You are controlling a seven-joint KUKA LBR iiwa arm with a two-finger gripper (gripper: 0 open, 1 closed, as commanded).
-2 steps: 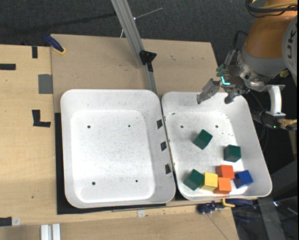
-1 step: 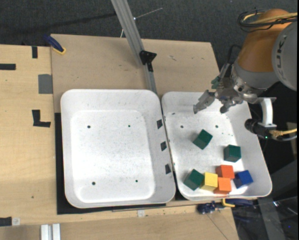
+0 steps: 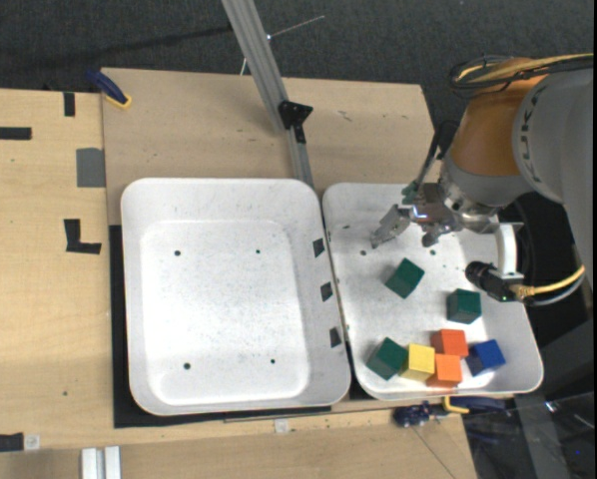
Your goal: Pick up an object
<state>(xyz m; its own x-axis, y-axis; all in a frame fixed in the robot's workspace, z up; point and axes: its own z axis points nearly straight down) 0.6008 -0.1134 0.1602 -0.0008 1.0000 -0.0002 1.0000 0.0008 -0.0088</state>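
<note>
Even, fairly bright light falls from overhead, and my desk (image 3: pixel 229 118) reads a flat tan with no hot spots. The two white bins, the left bin (image 3: pixel 219 297) and the right bin (image 3: pixel 363 267), look almost blown out, their speckles faint. Shadows are soft and short: a dim one under my end effector (image 3: pixel 410 230) and thin ones beside the green cube (image 3: pixel 405 277). The whole frame is slightly soft and grainy, and the dark floor (image 3: pixel 99 18) loses detail.
</note>
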